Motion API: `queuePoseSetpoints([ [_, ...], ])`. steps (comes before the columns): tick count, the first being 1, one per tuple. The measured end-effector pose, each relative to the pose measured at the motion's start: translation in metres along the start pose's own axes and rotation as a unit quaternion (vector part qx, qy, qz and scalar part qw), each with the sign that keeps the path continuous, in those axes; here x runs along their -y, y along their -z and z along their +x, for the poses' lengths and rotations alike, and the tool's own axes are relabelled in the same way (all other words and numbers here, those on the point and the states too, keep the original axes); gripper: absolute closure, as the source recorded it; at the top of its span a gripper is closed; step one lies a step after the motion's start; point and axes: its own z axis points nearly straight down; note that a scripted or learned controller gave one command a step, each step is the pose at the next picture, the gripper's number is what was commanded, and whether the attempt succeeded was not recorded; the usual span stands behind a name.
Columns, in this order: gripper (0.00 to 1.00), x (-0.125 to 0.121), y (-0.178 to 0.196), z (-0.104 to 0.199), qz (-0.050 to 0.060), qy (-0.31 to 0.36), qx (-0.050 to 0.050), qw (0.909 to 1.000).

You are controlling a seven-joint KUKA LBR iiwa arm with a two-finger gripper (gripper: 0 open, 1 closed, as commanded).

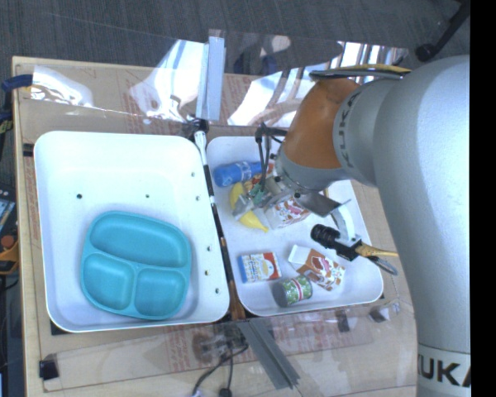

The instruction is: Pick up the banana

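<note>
Yellow banana [245,208] is lying in the right bin [365,292] at frame centre, under the pincer [269,195]. Whether the pincer is spread or pinching is impossible to tell; lifting is probably still pending.

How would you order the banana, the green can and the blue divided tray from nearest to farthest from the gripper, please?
From the gripper:
1. Banana, right beside it in the right bin.
2. Green can, at that bin's near edge.
3. Blue divided tray, in the left bin.
</note>
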Motion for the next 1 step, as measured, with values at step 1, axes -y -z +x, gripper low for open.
queuePoseSetpoints([
  [1,1.00,-0.0443,0.1351,0.0765,-0.002,0.040,0.001,0.9992],
])
